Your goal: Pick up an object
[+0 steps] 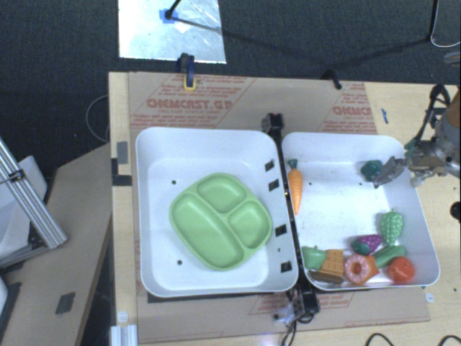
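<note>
The end effector (389, 169) reached over the right bin (338, 144) near its far right corner, beside a teal object (372, 169); whether it was open or closed could not be told. The carrot (294, 186) lay against the left wall; other toy foods (360, 258) crowded the near edge, perhaps making them harder to grasp.

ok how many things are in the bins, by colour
green: 5 - divided plate, teal piece at the claw, bumpy fruit, piece by the wall, long piece
orange: 2 - carrot, waffle-like piece
purple: 1
pink donut: 1
red: 1
total: 10
</note>
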